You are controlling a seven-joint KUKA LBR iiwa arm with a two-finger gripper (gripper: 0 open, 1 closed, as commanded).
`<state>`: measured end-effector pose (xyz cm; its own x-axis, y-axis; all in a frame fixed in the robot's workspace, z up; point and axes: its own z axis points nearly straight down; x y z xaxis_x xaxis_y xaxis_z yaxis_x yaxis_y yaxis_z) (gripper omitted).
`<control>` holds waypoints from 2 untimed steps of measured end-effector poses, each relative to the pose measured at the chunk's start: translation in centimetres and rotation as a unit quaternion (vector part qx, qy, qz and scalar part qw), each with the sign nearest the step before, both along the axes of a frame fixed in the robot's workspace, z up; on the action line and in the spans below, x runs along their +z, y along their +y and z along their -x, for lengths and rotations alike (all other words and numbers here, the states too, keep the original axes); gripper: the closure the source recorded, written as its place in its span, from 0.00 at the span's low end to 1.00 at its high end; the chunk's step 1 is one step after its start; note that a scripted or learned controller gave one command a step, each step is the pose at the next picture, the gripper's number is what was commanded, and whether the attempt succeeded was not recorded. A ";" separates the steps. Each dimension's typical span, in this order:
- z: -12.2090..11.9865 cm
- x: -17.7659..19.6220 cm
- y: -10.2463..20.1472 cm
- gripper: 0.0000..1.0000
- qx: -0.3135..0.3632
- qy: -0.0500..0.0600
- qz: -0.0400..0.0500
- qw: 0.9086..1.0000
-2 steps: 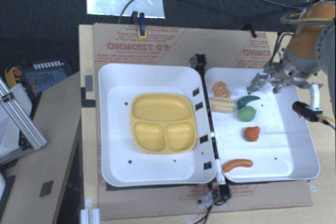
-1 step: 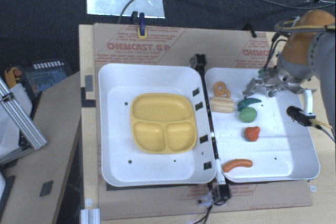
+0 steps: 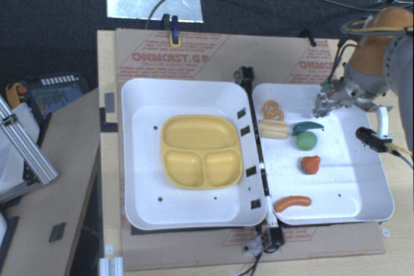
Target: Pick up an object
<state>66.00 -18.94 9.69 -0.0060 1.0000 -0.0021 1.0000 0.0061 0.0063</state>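
Two shallow white bins sit side by side on a table. In the right bin, nearest the camera at six o'clock, lies an orange sausage. Toward the centre sits a red strawberry, then a green ball under a dark green pepper, with a pale bun at nine o'clock and a pretzel beyond it. The left bin holds a yellow divided plate. At the right bin's one o'clock corner hangs the hand, apart from every object; whether it is spread or closed cannot be told.
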 end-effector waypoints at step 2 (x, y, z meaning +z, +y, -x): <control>-0.1 12.3 1.4 1.00 0.000 -0.001 0.000 1.000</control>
